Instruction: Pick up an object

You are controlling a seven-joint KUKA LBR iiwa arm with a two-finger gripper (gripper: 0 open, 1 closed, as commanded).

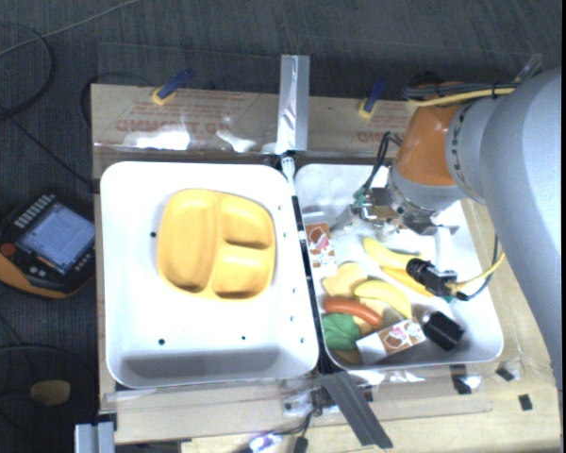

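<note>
1. The arm reaches in from the right, and its gripper hangs low over the back half of the right bin.
2. Whether the fingers are open or closed — I cannot tell, the wrist hides them.
3. The candidates sit crowded at the front of that bin: a yellow banana, a red sausage-shaped toy, a green piece, a small carton and a black item, most of them touching.
4. The left bin holds only a yellow divided tray, well apart from the gripper.
5. Risk, as I judge it: the pile is tight, so a descent could land on two items at once and pinch neither.
6. Another worry — the banana lies near a yellow cable, which might snag.
</note>
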